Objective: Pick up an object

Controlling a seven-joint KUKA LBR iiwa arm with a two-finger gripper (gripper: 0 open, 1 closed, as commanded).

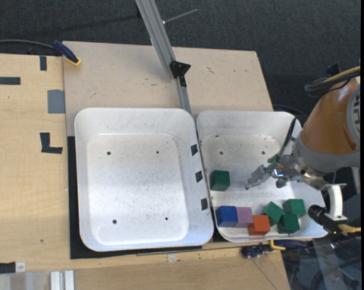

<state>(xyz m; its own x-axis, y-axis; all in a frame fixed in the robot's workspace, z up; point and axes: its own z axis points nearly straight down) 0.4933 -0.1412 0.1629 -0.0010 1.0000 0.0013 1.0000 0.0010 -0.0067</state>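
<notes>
The grey arm with its orange band [330,122] reaches in from the right and hangs over the right-hand shallow white bin [242,125], its metal tool [259,177] pointing left above the bin floor. How far that tool is open I cannot tell from this angle, and nothing shows between its tips. Just left of it sits a lone dark green cube [220,180], near but apart from the tool. Down along the bin's near edge there's a cluster: a blue cube [227,215] touching a pale purple cube [244,215], then an orange cube [260,224], and three more green blocks [286,215] bunched beside it. The left-hand shallow white bin [136,180] lies alongside, both resting on the pale wooden tabletop [127,77], with a slanted grey metal bar [159,32] crossing above.
</notes>
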